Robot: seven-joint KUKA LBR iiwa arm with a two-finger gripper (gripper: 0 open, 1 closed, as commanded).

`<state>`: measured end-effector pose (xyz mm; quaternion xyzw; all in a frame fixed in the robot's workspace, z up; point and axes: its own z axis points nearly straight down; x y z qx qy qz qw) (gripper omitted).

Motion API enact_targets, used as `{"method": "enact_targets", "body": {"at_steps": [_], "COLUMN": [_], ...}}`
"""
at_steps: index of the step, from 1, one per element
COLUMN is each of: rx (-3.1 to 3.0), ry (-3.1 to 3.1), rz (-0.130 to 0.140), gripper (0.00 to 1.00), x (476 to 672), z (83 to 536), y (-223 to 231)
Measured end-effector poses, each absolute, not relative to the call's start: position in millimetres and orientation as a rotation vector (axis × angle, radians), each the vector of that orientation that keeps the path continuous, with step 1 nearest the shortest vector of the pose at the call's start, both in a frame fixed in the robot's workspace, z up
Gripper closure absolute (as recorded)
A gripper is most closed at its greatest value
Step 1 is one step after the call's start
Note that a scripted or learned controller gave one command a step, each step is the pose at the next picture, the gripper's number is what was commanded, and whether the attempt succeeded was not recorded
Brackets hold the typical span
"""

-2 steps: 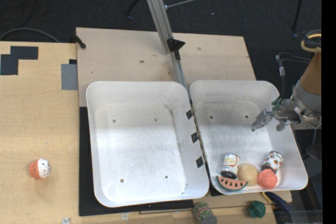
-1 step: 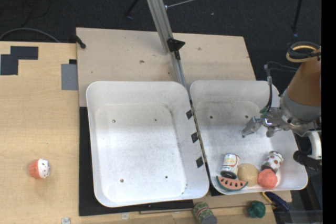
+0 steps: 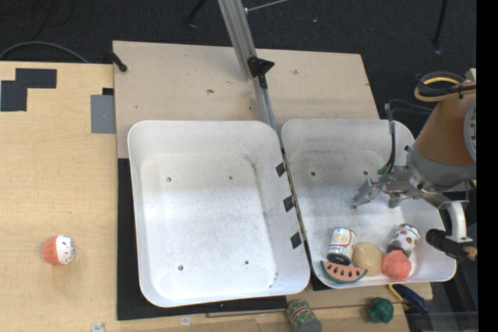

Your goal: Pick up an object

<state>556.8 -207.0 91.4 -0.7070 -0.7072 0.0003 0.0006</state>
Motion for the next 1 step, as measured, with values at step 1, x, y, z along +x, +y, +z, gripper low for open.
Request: {"method": "enact_targets", "body": {"at_steps": [1], "rx": [-2.222], "ry": [-2.218], "rz": [0.001], "gripper": [1.00], "x": [556.6], "z": [101.7], "y": [-207.4]}}
